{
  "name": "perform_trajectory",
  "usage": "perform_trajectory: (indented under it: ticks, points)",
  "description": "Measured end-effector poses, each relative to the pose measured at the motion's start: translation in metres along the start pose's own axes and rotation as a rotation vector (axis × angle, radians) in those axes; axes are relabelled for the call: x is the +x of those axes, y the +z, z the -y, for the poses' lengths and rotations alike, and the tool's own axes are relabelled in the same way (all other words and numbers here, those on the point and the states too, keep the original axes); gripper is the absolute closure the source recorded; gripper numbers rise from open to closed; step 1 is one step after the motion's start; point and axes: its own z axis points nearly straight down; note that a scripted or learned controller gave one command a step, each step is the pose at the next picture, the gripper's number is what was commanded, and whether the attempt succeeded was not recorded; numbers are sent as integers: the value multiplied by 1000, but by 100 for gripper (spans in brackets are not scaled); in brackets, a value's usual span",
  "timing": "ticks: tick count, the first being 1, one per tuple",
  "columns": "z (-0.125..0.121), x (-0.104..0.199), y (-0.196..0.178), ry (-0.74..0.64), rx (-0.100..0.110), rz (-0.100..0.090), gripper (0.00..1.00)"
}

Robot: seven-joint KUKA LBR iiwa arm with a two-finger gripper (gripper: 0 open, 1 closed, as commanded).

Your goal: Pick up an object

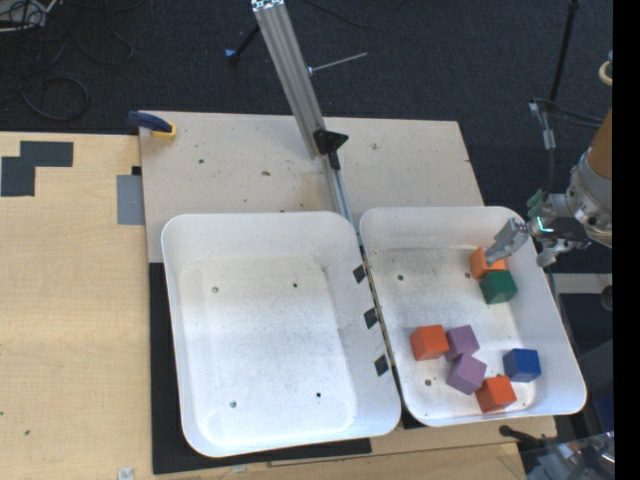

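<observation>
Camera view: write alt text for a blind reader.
A gripper reaches from the right to an orange block beside a green block in the right bin. Nearer the front lie two more orange blocks, two purple and one blue; the left bin sits alongside.

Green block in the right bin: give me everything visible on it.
The green block is a small dark-green cube, matte, looks solid and undamaged. It sits flat on the floor of the right bin, near the far right wall, turned slightly askew to the bin's edges. An orange block lies just behind it, touching or nearly so. The gripper is over the orange block, not on the green one.
</observation>
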Motion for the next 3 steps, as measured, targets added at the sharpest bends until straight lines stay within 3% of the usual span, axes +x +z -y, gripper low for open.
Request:
perform_trajectory:
  ticks: [1, 3]
  points:
    - [-1, 0, -2, 1, -4, 1, 0]
    - [2, -1, 125, 2, 3, 0, 0]
